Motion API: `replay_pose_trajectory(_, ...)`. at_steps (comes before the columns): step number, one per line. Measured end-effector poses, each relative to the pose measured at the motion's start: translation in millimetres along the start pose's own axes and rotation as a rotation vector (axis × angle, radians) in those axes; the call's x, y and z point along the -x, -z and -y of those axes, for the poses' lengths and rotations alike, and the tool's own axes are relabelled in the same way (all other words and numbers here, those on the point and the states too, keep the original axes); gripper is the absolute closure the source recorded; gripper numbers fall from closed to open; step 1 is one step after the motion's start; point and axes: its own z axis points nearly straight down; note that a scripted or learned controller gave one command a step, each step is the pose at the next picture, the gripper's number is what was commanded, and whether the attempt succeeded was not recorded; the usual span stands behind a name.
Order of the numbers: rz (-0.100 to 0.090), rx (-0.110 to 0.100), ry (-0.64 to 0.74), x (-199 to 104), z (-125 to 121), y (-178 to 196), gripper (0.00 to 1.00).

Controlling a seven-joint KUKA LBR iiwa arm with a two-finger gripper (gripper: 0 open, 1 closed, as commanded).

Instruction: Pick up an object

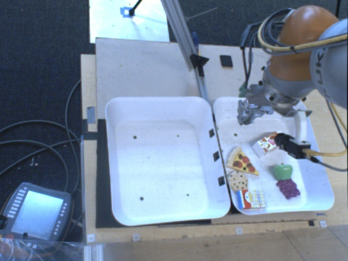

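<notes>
My gripper [247, 113] hangs above the right white plastic bin [321, 203], fingers spread (nothing between them); the flat triangular pizza-slice toy [242, 162] lies nearby and may slip when pinched.

A pale wooden tabletop [147, 69] sits on dark carpet [38, 48], which spreads well off to the left of the fingers [247, 113]. Black cables [32, 140] loop over that carpet, and a grey handheld control pendant [35, 211] with a lit screen lies at the lower left. Far up and to the left of the fingers, a bright patch of light [128, 12] falls on the floor.
</notes>
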Motion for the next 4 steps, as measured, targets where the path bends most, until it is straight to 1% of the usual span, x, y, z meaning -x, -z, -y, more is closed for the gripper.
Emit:
replay_pose_trajectory(1,-0.001,0.005,0.004,-31.3,9.2,34.9,1.0)
replay_pose_trajectory(2,-0.001,0.005,0.003,-45.0,-3.8,66.0,1.0)
replay_pose_trajectory(3,0.0,0.005,0.001,-37.1,-16.8,96.7,1.0)
replay_pose_trajectory(4,0.0,-0.003,-0.002,-2.0,-33.0,34.5,1.0)
